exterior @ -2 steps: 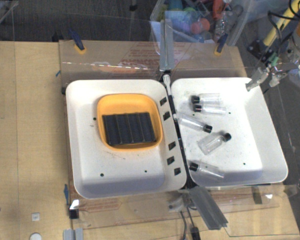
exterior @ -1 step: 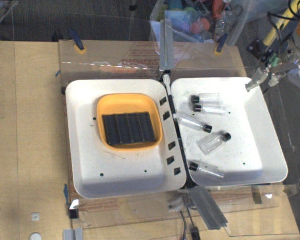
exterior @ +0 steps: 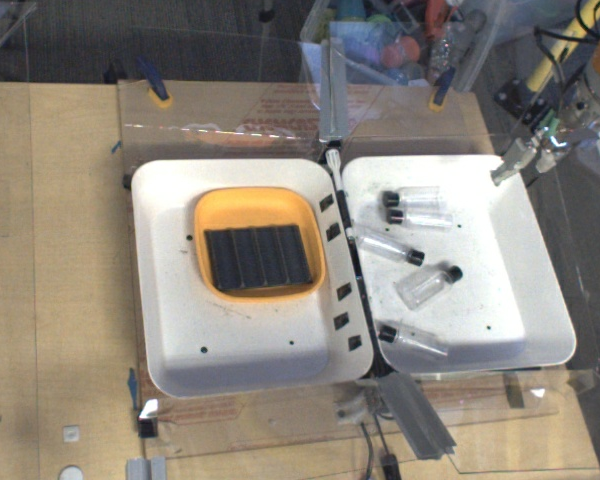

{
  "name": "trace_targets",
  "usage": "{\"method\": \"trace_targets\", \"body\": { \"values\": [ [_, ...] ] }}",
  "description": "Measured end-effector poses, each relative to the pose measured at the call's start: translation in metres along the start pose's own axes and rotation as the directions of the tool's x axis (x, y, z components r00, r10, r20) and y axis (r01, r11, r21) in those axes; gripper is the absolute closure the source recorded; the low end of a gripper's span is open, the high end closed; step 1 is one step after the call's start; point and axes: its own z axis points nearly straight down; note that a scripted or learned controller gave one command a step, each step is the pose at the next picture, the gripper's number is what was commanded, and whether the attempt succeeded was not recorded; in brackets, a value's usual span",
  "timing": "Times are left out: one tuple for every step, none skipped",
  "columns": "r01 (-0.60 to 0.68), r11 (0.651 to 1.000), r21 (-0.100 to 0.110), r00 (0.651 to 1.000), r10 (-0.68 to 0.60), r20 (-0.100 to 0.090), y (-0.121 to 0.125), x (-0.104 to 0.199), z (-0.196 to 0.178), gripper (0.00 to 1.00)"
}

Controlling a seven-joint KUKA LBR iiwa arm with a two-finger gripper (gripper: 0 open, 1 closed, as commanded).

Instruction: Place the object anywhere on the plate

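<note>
Vials, clear with black caps, lie scattered in the right bin (exterior: 540, 298), well apart from where they belong. Two rest side by side near the bin's top (exterior: 417, 207), caps toward the divider. One slim vial (exterior: 390, 248) lies slanted just below them, its cap pointing down and right. A wider vial (exterior: 428, 284) sits near the middle of the bin, cap up and to the right. A last one (exterior: 412, 341) lies near the bin's lower left corner, cap toward the divider.

Across the divider, in the left bin (exterior: 160, 298), sits the orange plate (exterior: 260, 200), holding a dark ribbed slab (exterior: 258, 258) that covers most of its floor. None of the vials touches the plate.

My gripper (exterior: 515, 163) hangs off the upper right corner of the right bin, beyond its rim, near a tangle of cables. It is small and partly blurred there, so I cannot tell how it stands, and I see nothing in it.

Behind the bins stands a clear tub of coloured items (exterior: 400, 18).
</note>
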Motion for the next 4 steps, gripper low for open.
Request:
{"method": "trace_targets", "body": {
  "values": [
    [0.043,0.999,0.000,0.999,-0.043,0.001,0.0002,0.0001,-0.0009,0.00],
    [0.030,1.000,-0.004,1.000,-0.030,0.001,0.0003,-0.0005,-0.0076,0.00],
    [0.138,0.990,-0.001,0.990,-0.138,-0.001,0.0000,-0.0002,-0.0045,0.00],
    [0.161,0.987,0.000,0.987,-0.161,-0.001,0.0000,0.0000,-0.0027,0.00]
  ]
}}
